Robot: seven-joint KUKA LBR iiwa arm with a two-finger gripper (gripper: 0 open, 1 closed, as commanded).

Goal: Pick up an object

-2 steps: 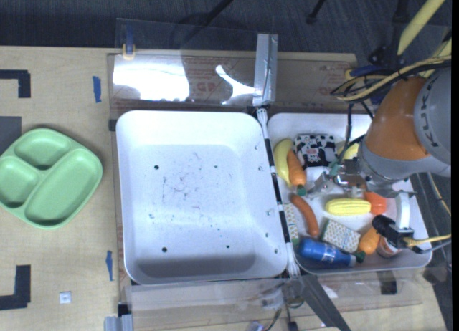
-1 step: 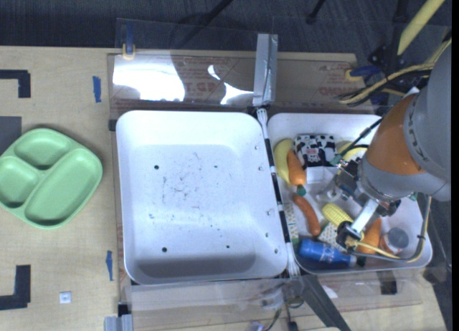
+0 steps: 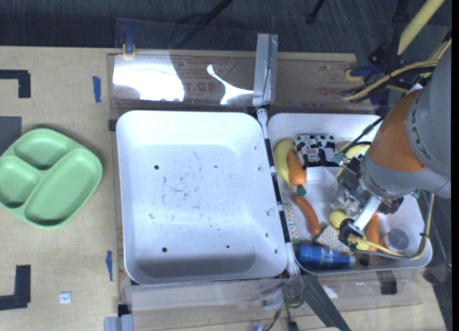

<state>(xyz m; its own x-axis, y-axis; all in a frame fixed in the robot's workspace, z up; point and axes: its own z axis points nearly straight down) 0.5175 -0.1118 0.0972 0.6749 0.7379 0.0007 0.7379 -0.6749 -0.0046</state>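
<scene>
Hovering low in the right bin (image 3: 412,258), the end effector (image 3: 353,228) is sitting just right of the orange carrot (image 3: 307,213), which is lying diagonally; its finger state I cannot tell.

I see bright, even overhead light, strong glare on the clear panel (image 3: 179,82) behind the bins, slightly soft focus.

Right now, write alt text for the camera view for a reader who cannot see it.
A grey arm with an orange band reaches from the right into the right bin, its gripper low among small items: a banana, a carrot, a blue bottle. The left bin sits beside it, and a green divided plate lies on the bench at far left.
</scene>
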